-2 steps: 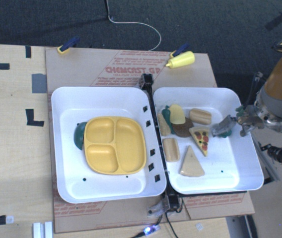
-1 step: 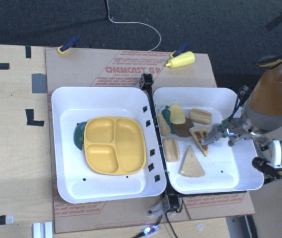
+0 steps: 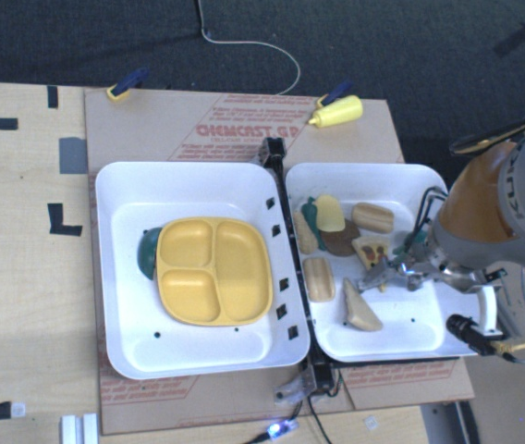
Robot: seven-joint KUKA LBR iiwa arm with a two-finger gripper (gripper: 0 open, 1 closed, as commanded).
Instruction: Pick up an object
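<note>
Fingers' (image 3: 378, 280) state unreadable, gripper (image 3: 373, 283) low in right bin (image 3: 429, 340) among smooth tan wooden blocks (image 3: 318, 277). Left bin (image 3: 115, 248): glossy yellow divided plate (image 3: 214, 271), rounded-square.

Gripper (image 3: 380, 273) low in right bin (image 3: 426, 339), tan wedge (image 3: 360, 311) just below its jaws, small brown piece (image 3: 370, 251) just above, yellow divided plate (image 3: 214, 270) well left in left bin (image 3: 122, 248).

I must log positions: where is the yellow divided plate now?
The yellow divided plate lies in the left bin, partly over a dark green object.
</note>
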